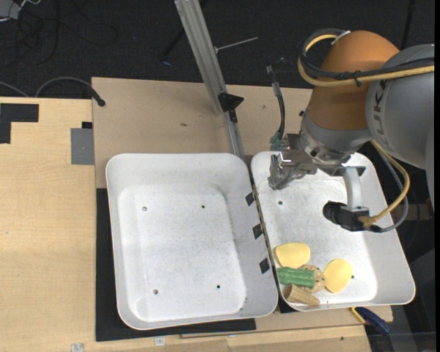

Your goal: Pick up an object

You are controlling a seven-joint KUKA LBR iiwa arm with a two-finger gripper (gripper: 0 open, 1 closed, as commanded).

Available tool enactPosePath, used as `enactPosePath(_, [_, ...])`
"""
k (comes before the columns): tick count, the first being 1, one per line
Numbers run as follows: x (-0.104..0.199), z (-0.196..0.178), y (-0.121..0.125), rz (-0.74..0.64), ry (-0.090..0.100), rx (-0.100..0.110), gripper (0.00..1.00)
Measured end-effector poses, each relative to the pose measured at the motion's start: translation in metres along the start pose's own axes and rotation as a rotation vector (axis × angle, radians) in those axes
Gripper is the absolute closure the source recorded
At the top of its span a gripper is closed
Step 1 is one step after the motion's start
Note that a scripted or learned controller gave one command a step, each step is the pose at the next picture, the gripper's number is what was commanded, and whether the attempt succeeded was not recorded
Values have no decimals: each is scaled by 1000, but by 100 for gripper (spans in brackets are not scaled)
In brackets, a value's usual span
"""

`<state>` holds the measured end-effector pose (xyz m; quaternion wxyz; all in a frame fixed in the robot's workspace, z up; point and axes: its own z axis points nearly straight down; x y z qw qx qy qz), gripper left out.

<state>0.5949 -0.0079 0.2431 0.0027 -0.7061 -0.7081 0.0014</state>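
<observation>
Where the arm reaches in from the right, we label the parts thus
Gripper [281,169]: hangs over the far left part of the right bin [385,288], well apart from the objects; we cannot tell how its jaws stand, since the wrist hides them
Objects: we see a cluster at the near edge of the right bin, namely a yellow lemon-shaped piece [292,254], a second yellow piece [338,274] to its right, a green piece [297,276] lying between and just nearer than them, and a tan piece [304,294] nearest of all
Look: the yellow pieces are rounded and smooth, the green one long and narrow, the tan one small and ridged
Handling: we judge them light, toy-like and fairly stiff; the rounded yellow skins may slip
Hold: we would take the left yellow piece across its narrow width, as it lies freest of its neighbours
Left bin [125,171]: white, shallow, beside the right one
</observation>
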Motion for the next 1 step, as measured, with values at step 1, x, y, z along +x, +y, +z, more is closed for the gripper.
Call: enactPosePath(1, [54,-4,-11,-2,0,-1,100])
